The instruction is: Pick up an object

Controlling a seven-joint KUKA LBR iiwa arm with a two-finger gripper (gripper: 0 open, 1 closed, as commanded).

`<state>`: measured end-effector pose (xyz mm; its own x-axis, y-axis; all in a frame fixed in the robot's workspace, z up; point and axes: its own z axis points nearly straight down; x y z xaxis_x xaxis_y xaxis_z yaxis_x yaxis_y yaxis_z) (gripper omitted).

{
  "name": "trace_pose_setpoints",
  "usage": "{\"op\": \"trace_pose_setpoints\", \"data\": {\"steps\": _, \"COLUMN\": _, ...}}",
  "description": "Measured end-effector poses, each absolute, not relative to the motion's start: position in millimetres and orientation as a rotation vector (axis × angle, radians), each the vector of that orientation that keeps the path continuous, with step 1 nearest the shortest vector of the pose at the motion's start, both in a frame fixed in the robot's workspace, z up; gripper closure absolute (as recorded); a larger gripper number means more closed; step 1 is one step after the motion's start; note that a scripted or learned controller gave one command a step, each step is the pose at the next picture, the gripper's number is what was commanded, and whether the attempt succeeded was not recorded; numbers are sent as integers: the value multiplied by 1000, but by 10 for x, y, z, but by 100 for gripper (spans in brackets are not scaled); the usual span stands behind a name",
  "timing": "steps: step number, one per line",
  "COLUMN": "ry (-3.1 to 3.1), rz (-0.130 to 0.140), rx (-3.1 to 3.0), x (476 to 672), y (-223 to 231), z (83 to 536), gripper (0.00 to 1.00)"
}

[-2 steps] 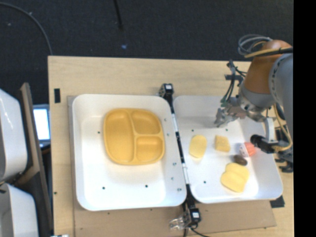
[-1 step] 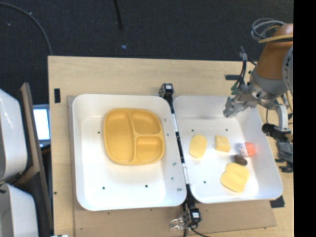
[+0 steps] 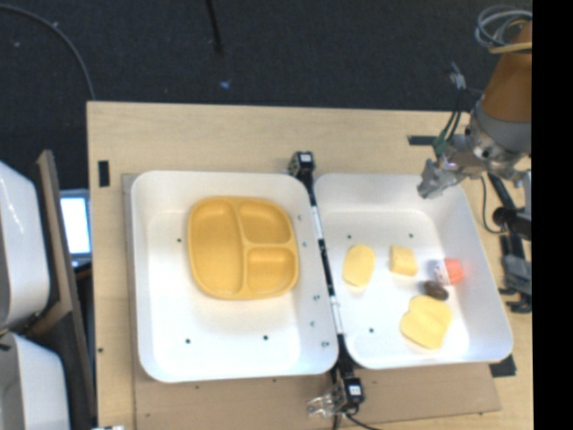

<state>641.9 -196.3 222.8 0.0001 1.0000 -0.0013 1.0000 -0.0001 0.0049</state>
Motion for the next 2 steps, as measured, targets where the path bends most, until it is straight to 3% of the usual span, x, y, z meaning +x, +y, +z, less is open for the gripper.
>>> {"op": "trace_pose_setpoints", "data": {"steps": 2, "ry": 2224, "rz": 2, "rx": 2218, "x": 6601, "y": -1056, "z": 2165, "gripper": 100}}
